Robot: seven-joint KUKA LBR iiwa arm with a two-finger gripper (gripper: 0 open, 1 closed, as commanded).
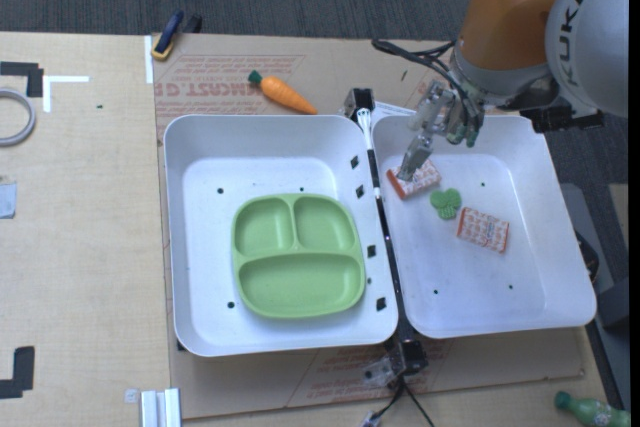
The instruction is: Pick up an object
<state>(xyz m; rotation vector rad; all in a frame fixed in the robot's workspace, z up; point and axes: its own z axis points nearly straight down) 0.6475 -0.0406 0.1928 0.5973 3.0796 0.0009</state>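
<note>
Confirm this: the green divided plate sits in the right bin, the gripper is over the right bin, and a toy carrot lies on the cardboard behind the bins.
One detail is off. The camera view shows the green divided plate in the left bin, not the right bin. The rest stands: the gripper is over the right bin, and the toy carrot lies on the cardboard behind the bins.

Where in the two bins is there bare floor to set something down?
Right bin: near half, below the red-and-white packet, is bare. Its far left corner is crowded: gripper, small red-and-white box, green toy. Left bin: only margins around the green divided plate.
</note>
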